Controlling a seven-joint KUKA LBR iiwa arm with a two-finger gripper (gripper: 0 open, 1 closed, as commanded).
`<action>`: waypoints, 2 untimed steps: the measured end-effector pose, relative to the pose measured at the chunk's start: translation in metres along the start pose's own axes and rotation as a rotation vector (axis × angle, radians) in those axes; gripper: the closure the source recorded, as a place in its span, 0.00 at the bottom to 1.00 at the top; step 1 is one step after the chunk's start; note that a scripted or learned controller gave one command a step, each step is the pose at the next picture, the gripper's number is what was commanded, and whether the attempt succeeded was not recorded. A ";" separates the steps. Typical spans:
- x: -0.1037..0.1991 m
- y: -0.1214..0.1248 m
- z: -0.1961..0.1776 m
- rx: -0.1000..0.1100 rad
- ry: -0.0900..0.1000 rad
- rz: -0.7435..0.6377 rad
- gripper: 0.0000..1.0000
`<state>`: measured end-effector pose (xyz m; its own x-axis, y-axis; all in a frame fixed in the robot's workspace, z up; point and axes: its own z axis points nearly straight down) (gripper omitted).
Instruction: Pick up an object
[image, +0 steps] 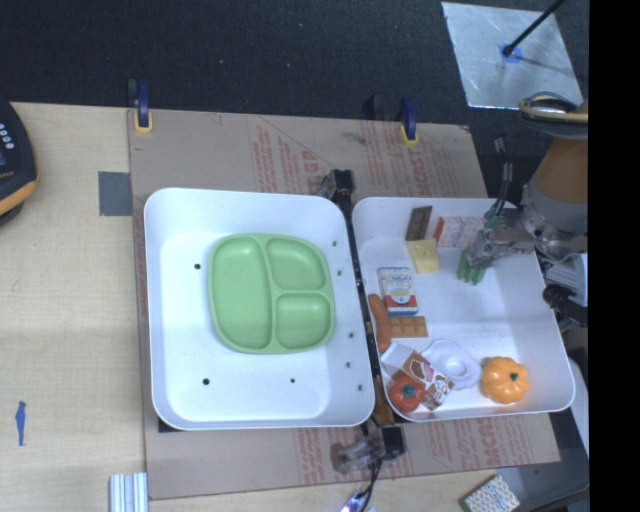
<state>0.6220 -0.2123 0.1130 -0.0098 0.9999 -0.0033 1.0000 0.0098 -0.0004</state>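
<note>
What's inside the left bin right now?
The left bin holds one green divided plate, lying flat near its middle, its three compartments bare. Small dark holes dot the bin floor around it. Whatever lies beneath the plate is covered.

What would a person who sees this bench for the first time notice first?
Most likely the green divided plate, which lies alone in the middle of the left bin. Next the orange pumpkin at the near right corner of the right bin, among small food toys. The gripper hangs over that bin's far right part.
</note>
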 end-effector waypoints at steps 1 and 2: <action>0.000 0.000 0.001 0.001 0.000 -0.001 0.00; -0.001 0.000 -0.011 0.000 -0.002 -0.004 1.00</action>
<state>0.6223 -0.2130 0.1236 -0.0135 0.9999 -0.0051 0.9999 0.0135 -0.0002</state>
